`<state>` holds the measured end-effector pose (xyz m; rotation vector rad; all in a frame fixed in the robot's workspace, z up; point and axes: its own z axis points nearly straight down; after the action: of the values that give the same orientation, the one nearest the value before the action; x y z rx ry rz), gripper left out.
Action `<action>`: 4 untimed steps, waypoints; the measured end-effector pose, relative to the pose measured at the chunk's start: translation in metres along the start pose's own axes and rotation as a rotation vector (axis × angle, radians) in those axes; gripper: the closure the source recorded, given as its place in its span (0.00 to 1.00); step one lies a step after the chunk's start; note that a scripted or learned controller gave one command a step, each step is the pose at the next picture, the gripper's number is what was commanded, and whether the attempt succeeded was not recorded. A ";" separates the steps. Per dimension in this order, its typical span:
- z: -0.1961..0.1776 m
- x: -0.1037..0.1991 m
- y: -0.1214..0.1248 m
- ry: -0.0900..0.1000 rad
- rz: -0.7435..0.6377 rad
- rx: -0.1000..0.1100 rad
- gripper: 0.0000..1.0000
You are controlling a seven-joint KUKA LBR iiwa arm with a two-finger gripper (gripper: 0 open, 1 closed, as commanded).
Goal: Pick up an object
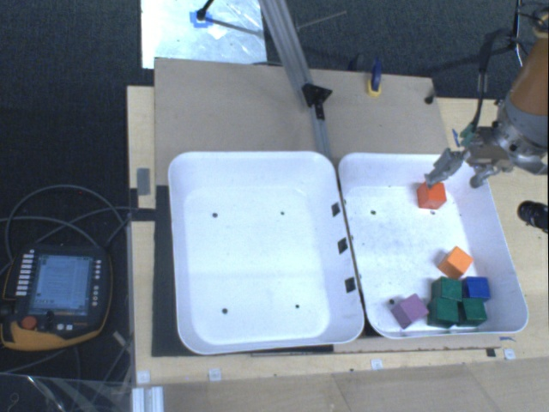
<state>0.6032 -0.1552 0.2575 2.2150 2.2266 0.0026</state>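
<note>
Red block sits in the right bin, near its far edge, well apart from the cluster of orange block, green blocks, blue block and purple block at the near corner. End effector hangs just above it with fingers spread open, one tip right at the block's top, nothing held. Judged small, light, rigid and smooth-faced: best taken across two opposite flat sides, squarely, since a corner grip would likely slip.
</note>
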 end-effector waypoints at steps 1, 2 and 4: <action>0.000 0.000 0.000 0.000 0.000 0.000 0.00; 0.047 -0.009 0.000 -0.001 0.004 0.004 0.00; 0.131 -0.010 0.001 -0.001 0.003 0.004 0.00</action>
<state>0.6049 -0.1650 0.1266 2.2201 2.2250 -0.0028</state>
